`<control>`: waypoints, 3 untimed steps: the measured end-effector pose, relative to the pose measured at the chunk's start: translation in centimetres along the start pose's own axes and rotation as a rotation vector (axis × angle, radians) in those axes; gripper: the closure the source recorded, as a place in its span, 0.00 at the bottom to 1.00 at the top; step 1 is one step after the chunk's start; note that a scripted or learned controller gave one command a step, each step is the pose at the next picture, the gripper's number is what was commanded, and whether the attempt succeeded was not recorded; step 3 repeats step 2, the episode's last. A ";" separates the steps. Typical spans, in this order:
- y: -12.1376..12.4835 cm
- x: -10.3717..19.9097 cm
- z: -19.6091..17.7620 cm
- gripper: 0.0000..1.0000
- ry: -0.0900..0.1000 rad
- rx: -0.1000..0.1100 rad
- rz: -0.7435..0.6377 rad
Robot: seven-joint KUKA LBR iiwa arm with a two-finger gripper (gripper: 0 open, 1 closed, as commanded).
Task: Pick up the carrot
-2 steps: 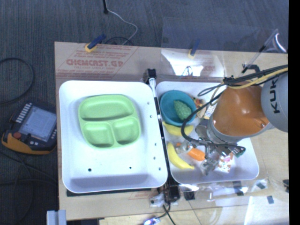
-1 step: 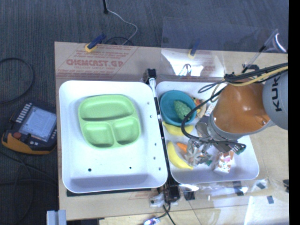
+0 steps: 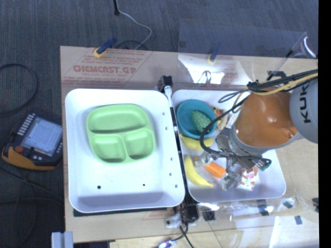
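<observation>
The gripper (image 3: 231,175) hangs low in the right bin (image 3: 276,187), and I cannot tell how it is set. The carrot (image 3: 214,170) lies just beside it at nine o'clock, possibly touching. A banana (image 3: 195,174) sits farther out at nine, a blue bowl (image 3: 192,119) at eleven.

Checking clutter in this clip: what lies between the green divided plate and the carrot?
In the camera view, the green divided plate sits in the left bin. Toward the carrot come the bins' adjoining walls, then a banana just left of it.
</observation>
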State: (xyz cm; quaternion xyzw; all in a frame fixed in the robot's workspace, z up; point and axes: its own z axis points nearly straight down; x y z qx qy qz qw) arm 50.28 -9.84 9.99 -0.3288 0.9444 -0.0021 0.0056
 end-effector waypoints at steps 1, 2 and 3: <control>0.1 -0.2 -0.8 1.00 -0.001 -0.001 0.000; 0.1 -0.2 -0.7 0.00 0.000 -0.002 -0.001; 0.1 -0.2 -0.7 0.00 0.000 -0.002 -0.001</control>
